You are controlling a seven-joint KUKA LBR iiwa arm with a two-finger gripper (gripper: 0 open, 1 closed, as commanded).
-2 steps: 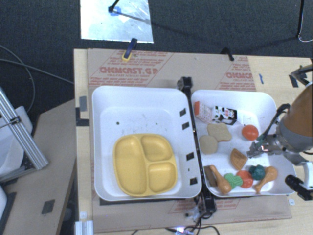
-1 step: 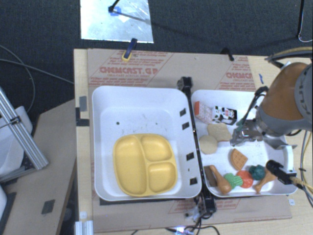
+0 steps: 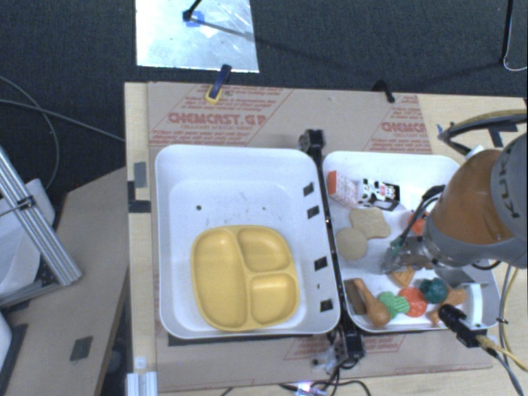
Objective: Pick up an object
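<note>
From the fixed camera above the bench, the grey arm (image 3: 478, 205) with its orange band reaches in from the right and hangs over the right-hand white bin (image 3: 396, 159). Its gripper (image 3: 402, 258) sits low among the bin's contents, but the arm's bulk and the clutter hide the tips, so whether it is parted or closed, or has anything in it, cannot be told.

Just left of the gripper lie two beige cookie-like pieces: a rounded one (image 3: 352, 243) and a lobed one (image 3: 370, 221) above it. Farther up and left of the tool lies a small milk carton (image 3: 363, 190) with a cow pattern. Below the gripper are a brown, bottle-shaped item (image 3: 365, 299), a green toy vegetable (image 3: 393, 301), a red piece (image 3: 415, 305) and a teal round piece (image 3: 433, 289), packed close together.

Well to the tool's left, the other white bin (image 3: 239, 165) holds a yellow divided tray (image 3: 244, 276) with three compartments.
</note>
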